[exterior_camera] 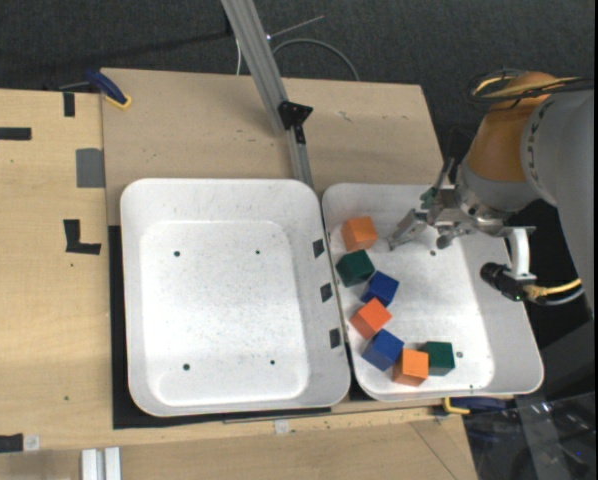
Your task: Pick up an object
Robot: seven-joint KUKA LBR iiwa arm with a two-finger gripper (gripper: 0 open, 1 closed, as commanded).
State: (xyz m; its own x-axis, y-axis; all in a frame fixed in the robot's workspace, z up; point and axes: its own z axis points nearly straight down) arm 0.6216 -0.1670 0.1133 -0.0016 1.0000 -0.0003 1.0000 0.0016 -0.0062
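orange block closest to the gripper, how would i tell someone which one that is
Look in the right bin, the one holding all the blocks. The orange block lies at the top of the cluster, just left of the gripper. It is the farthest from the camera; a green block sits right below it.

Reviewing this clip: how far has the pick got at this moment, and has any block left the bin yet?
Done: the hand is over the right white bin, near its upper edge. In hand: nothing shows between its fingers; it hangs just right of the topmost orange cube. Left: descend, close on a block and lift. All seven blocks lie in that bin, including the dark green cube and the blue cube below it.
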